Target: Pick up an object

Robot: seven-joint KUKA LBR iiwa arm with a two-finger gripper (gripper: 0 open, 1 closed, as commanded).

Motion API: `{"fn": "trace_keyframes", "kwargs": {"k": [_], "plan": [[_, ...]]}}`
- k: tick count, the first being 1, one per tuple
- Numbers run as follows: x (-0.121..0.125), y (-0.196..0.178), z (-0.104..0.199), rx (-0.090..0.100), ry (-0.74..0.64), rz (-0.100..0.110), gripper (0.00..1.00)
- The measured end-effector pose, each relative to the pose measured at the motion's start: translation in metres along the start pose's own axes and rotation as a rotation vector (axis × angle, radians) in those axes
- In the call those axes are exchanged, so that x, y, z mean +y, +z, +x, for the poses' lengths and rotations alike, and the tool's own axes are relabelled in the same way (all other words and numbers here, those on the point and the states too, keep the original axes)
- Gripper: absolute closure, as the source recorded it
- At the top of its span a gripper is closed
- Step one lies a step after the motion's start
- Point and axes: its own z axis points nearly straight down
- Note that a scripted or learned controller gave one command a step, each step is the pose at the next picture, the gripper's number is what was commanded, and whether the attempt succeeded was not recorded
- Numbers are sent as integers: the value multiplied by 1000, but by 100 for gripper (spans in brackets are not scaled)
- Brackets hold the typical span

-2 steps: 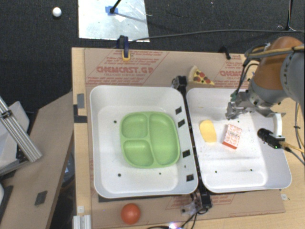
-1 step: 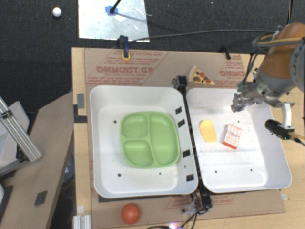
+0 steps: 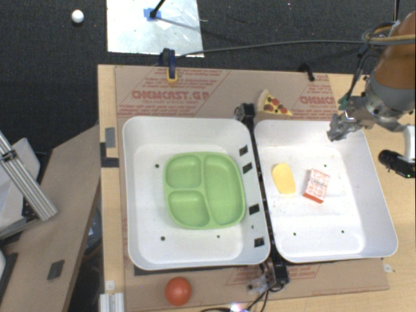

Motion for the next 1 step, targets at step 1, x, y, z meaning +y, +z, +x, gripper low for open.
{"fn": "trace_keyframes", "kwargs": {"k": [1], "plan": [[2,-51,0,0,-1,0,100]]}}
